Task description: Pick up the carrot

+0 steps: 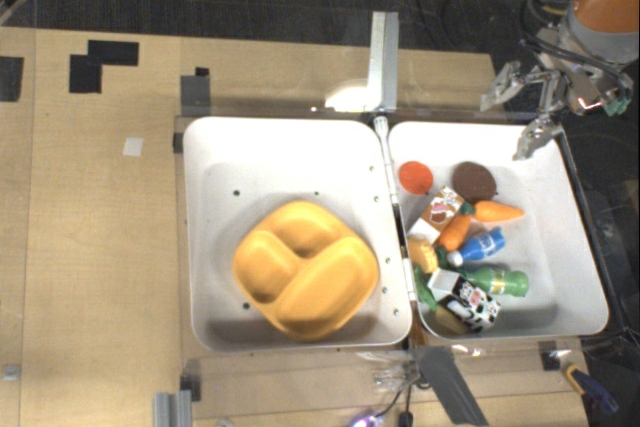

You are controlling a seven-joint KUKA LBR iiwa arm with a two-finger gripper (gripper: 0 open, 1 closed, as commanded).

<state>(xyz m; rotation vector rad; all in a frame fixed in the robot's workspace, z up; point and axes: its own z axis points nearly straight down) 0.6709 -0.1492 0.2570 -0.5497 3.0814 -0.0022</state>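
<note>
The carrot (498,211) is a small orange cone with its tip to the right. It lies in the right bin (575,245), just below a brown round piece (473,181). My gripper (517,115) hangs over the bin's far right corner, up and to the right of the carrot and well apart from it. Its two fingers (531,139) are spread open with nothing between them. A second orange stick-shaped piece (455,231) lies to the carrot's lower left.
The right bin's left half is crowded: a red-orange ball (416,177), a blue bottle (483,245), a green bottle (495,282), a black-and-white item (470,303). A yellow divided dish (305,267) sits in the left bin (215,215).
</note>
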